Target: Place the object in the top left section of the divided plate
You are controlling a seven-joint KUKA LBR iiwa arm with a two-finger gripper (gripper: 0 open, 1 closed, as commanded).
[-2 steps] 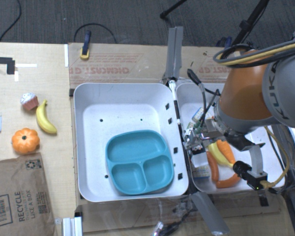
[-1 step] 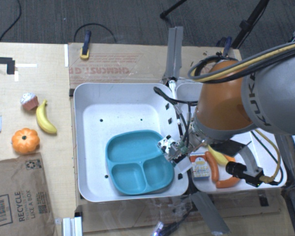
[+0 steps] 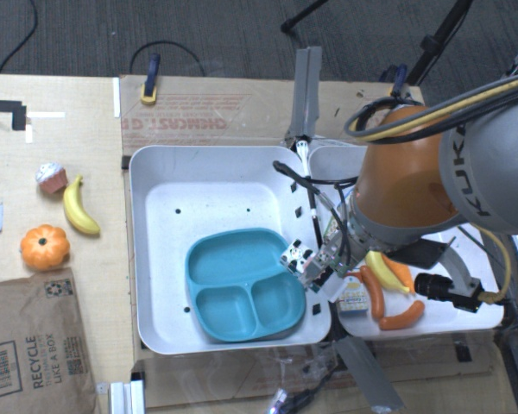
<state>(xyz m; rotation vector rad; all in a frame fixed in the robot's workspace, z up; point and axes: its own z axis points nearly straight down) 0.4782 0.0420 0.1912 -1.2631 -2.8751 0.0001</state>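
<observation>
Which object is meant cannot be settled from the task alone. The likeliest candidates are the toy foods in the right bin [image 3: 466, 328], clustered against its near-left corner: a yellow piece [image 3: 378, 268], a reddish sausage [image 3: 402, 316] and a small box [image 3: 354, 299]. They lie just to the right of the gripper [image 3: 315, 270], close but apart from it. The gripper itself hangs over the wall shared by the two bins, at the right rim of the blue divided plate [image 3: 242, 287]. The plate sits in the near-right part of the left bin [image 3: 155, 231]. Whether the gripper is apart or closed cannot be told, since cables and its own body hide the tip, and nothing can be seen clamped in it. The main risk is therefore an empty trip, with the gripper going over the plate while the object stays behind in the right bin. The foods are crowded and touching, so a grasp could catch two of them or nudge its target aside. The plate's dividers are low, and the gripper is over its right side. An early drop would probably land in the near-right section or on the rim rather than the far-left one. The loose cables could also snag on the bin wall.
</observation>
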